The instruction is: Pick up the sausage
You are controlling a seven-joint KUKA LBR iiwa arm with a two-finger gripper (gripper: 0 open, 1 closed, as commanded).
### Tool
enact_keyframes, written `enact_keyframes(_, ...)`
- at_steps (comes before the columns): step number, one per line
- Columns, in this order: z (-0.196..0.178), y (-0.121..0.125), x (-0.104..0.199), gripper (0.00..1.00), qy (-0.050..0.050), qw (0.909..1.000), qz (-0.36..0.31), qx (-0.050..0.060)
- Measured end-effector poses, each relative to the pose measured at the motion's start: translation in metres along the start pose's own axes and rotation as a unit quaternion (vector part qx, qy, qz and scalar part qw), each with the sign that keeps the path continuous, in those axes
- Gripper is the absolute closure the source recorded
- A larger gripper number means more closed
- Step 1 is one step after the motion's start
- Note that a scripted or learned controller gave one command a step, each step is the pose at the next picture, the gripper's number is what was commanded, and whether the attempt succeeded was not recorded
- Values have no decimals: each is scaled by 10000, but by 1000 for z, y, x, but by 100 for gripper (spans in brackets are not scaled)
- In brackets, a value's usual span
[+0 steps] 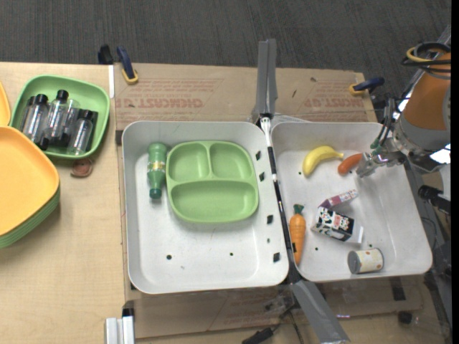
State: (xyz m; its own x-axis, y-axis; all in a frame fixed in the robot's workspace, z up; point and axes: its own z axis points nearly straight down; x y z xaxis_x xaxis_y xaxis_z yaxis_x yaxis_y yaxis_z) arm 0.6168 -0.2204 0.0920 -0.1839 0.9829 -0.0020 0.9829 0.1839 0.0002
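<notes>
I am seeing the sausage, a short reddish-orange piece, lying tilted on the right bin floor near its far edge, just beside the banana's right end.

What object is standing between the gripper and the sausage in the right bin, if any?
Nothing visible does. The gripper is directly beside the sausage, at its right end, with no object in the gap. The banana lies on the sausage's far side, to the left, so it does not block the approach.
</notes>
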Motion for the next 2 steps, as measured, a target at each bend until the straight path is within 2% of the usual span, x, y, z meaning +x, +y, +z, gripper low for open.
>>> enact_keyframes(1, -94, -17, 55, 100, 2, 9995, 309, 6)
enact_keyframes(2, -102, -17, 55, 100, -5, 9996, 292, 11)
